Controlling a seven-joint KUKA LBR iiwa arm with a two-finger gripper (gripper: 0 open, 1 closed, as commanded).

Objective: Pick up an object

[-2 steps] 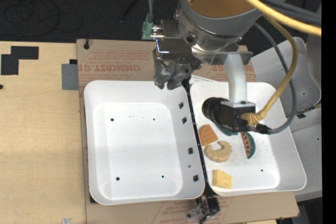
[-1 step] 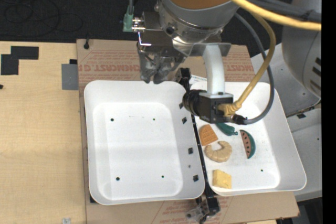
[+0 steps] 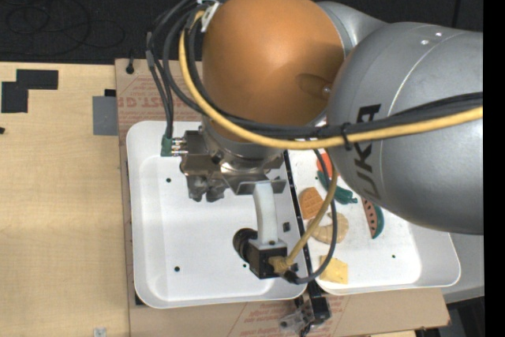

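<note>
My gripper (image 3: 207,187) hangs over the left white bin (image 3: 158,249), near its middle, under the big orange wrist band. The arm hides most of it. The loose objects lie in the right bin (image 3: 430,268): an orange rounded piece (image 3: 311,202), a tan curved piece (image 3: 330,230), a yellow wedge (image 3: 338,271), a green and red slice (image 3: 373,219) and a thin red-orange strip (image 3: 323,163). Nothing shows between the gripper and the left bin's floor. The arm covers the right bin's far half.
A cardboard sheet (image 3: 138,95) lies under both bins, on a pale wooden bench (image 3: 55,201) with dark patches at the far left. The dividing rims between the bins run just right of the gripper.
</note>
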